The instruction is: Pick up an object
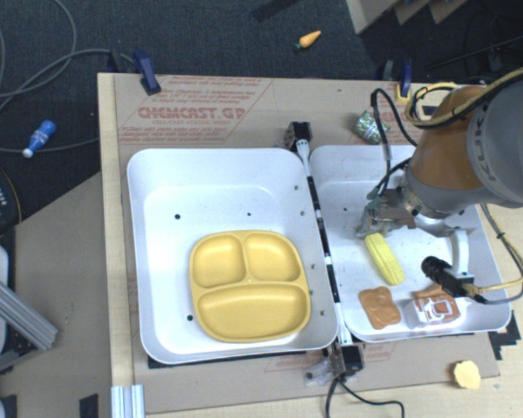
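Corn cob (pixel 384 259) lies just below the claw (pixel 379 222), whose opening I cannot tell; descending off-centre could roll it toward the toast piece (pixel 379 307)

In the right bin (pixel 349 190) a yellow corn cob (pixel 384 259) lies flat near the middle, slanting from upper left to lower right, its upper tip just under the pincer (pixel 379 220). Below the cob sits a flat brown toast-like piece (pixel 380 307), close to the bin's front wall. Just right of that piece lies a small flat orange-and-white packet (pixel 436 307).
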### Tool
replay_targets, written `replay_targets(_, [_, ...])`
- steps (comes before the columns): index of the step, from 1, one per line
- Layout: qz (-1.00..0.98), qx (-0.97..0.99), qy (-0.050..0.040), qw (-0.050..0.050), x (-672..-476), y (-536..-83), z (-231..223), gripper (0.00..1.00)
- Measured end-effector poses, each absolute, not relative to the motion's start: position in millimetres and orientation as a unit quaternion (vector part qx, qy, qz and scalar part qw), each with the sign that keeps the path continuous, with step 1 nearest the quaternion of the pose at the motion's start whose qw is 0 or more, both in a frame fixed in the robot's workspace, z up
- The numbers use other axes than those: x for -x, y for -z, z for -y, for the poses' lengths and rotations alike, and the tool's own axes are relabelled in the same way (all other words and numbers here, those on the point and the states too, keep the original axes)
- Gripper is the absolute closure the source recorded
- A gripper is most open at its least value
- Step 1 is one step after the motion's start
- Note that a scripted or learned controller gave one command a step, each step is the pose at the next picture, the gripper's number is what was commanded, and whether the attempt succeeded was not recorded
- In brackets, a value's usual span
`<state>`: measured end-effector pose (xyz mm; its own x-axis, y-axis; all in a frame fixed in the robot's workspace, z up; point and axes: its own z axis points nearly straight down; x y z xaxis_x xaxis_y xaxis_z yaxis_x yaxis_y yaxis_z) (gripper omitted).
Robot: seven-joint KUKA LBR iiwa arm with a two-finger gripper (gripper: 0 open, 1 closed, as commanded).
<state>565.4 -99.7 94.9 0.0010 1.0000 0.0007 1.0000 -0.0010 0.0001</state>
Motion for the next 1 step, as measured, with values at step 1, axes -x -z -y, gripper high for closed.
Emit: replay_targets(1, [0.710, 0.704, 0.0049, -0.003, -563.2, -204.6, 24.2, 1.00])
